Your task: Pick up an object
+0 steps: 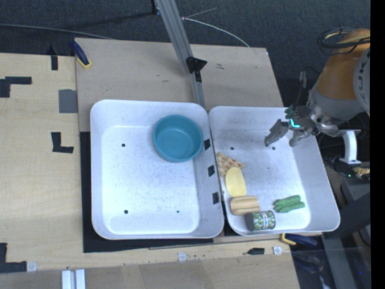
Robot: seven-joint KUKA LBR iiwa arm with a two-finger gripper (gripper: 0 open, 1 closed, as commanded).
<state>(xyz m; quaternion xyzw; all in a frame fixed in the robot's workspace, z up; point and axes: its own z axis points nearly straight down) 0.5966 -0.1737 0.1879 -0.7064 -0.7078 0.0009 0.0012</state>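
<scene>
- The right bin (313,161) holds five small objects, all gathered in its near half: one yellow piece (235,182), one tan wooden cylinder (243,205), one green can (262,220), one green bumpy toy (288,204), and one pale waffle-patterned piece (227,161).
- The yellow piece lies with its long axis running roughly away from the camera, just beside the bin's left wall; the waffle-patterned piece touches its far end.
- The wooden cylinder lies crosswise, touching the yellow piece's near end; the can lies on its side just below it.
- The green toy lies crosswise, slightly tilted, near the can.
- The gripper (283,136) hangs over the right bin's far part, well apart from the objects, its two fingers spread with nothing between them.
- The left bin (120,179) holds one blue bowl (177,138), upright, near its far right corner.
</scene>
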